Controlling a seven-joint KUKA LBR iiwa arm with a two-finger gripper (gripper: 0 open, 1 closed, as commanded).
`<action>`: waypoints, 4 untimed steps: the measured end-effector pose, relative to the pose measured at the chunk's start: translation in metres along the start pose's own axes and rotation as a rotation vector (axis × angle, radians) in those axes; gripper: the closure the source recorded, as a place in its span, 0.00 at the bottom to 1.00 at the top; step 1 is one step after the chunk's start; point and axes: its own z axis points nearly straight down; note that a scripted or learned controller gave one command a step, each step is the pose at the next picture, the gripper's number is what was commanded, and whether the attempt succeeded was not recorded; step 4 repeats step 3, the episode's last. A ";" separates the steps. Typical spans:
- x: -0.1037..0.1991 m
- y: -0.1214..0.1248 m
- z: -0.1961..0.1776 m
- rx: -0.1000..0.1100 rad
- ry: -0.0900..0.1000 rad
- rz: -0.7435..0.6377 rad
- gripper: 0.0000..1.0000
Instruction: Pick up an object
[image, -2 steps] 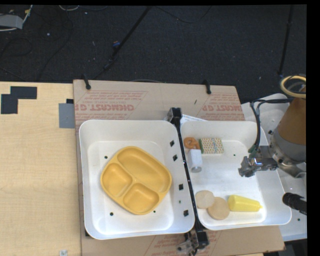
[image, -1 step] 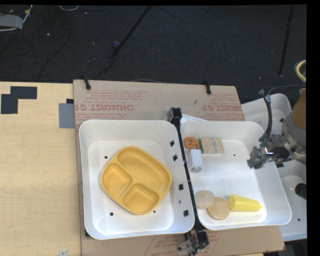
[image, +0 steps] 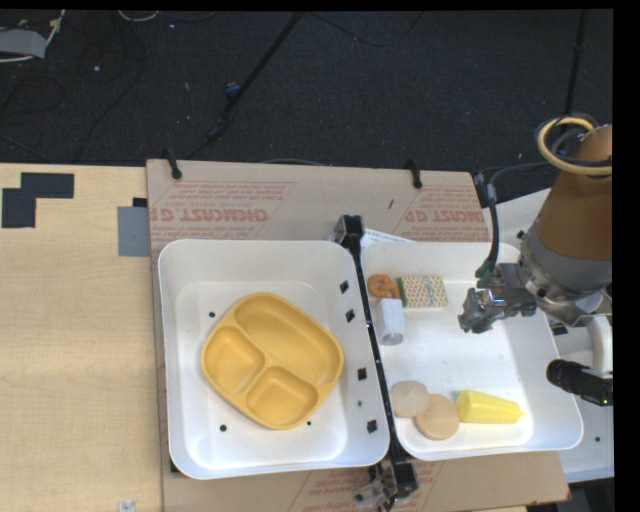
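In the right bin (image: 540, 440) lie several small objects: a yellow wedge-shaped piece (image: 488, 407) at the front, two round tan discs (image: 424, 408) beside it, a white cylinder (image: 389, 322), an orange round piece (image: 380, 286) and a speckled sponge-like block (image: 424, 291) at the back. My gripper (image: 478, 310) hangs over the right bin's middle right, above bare bin floor, behind the yellow wedge. Nothing shows between its fingers.
The left bin (image: 180, 300) holds a yellow divided plate (image: 272, 358). A black divider (image: 365, 340) runs between the bins. A cardboard sheet (image: 250, 205) lies under both. A black part (image: 580, 380) juts in at the right bin's edge.
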 end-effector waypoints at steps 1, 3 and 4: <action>0.058 0.012 0.014 0.001 0.001 -0.002 1.00; 0.157 0.046 0.028 -0.001 -0.001 -0.002 1.00; 0.157 0.046 0.028 -0.001 -0.001 -0.002 1.00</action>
